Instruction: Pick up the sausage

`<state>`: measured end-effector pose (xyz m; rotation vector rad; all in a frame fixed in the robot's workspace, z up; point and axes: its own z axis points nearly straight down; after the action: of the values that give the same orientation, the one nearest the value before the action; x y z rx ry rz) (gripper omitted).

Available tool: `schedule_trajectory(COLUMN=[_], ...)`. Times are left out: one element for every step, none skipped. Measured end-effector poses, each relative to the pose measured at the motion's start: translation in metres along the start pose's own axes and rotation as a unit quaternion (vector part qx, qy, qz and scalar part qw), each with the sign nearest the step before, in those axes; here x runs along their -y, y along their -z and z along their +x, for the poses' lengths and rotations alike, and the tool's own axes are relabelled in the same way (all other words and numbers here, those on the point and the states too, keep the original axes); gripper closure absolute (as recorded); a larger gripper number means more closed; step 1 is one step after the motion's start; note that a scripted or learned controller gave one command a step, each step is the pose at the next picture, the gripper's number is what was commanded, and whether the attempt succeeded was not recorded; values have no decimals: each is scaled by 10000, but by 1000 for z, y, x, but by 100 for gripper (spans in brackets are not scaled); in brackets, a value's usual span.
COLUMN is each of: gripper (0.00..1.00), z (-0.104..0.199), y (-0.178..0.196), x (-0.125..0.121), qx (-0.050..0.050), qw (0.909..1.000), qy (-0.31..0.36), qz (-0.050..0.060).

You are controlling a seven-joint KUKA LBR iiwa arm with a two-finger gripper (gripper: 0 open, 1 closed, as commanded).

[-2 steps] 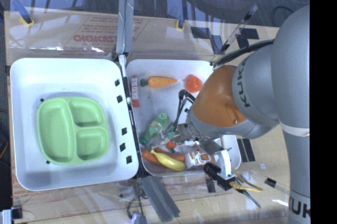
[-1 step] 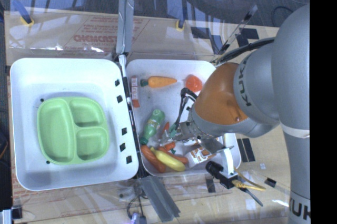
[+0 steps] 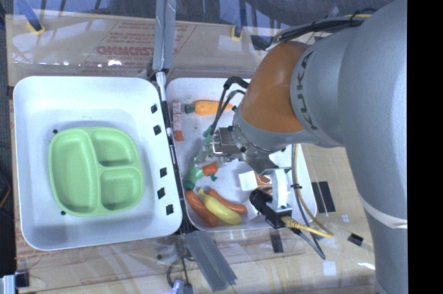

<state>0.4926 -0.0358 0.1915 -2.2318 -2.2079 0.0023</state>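
Note:
The sausage (image 3: 199, 208) is a reddish-brown link lying at the near end of the right bin (image 3: 181, 93), pressed against a yellow banana (image 3: 221, 208). Another reddish piece (image 3: 236, 206) shows on the banana's right side. My gripper (image 3: 213, 149) hangs over the middle of the right bin, a little farther back than the sausage and apart from it. The big orange-banded wrist (image 3: 277, 95) covers most of the gripper from above. Small green and orange bits (image 3: 207, 169) lie just under the gripper.
An orange carrot (image 3: 205, 106) lies at the far end of the right bin. A green piece (image 3: 190, 182) rests by the bin's left wall. The left bin (image 3: 28, 147) holds a green divided plate (image 3: 97, 170). A metal divider (image 3: 164, 30) runs between the bins.

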Motion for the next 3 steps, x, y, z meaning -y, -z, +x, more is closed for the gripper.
schedule_trajectory(gripper=[100,100,100], z=[98,183,131], y=[76,68,-1], x=[-33,-19,18], qx=[1,2,4], qw=[9997,9827,9346], qy=[226,1852,3556], qz=[1,12,14])
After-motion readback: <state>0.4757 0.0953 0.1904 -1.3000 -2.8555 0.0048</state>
